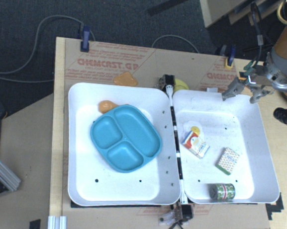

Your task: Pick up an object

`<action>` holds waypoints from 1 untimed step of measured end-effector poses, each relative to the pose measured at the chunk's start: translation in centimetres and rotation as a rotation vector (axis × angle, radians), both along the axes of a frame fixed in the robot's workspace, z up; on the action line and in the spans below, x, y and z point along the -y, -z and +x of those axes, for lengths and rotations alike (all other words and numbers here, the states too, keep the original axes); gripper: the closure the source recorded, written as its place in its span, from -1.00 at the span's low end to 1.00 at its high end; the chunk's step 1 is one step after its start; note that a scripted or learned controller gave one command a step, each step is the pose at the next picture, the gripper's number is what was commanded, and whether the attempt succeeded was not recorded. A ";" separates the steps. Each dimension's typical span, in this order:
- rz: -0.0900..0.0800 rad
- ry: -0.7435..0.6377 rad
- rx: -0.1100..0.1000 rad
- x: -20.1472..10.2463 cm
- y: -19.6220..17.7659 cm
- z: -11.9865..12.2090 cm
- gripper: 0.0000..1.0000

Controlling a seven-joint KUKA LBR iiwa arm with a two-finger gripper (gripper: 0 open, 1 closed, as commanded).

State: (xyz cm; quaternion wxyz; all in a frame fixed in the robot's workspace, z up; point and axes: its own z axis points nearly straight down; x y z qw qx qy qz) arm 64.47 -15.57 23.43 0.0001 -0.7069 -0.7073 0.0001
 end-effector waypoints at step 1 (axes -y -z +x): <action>0.006 -0.004 -0.015 -6.0 12.9 -4.2 -1.00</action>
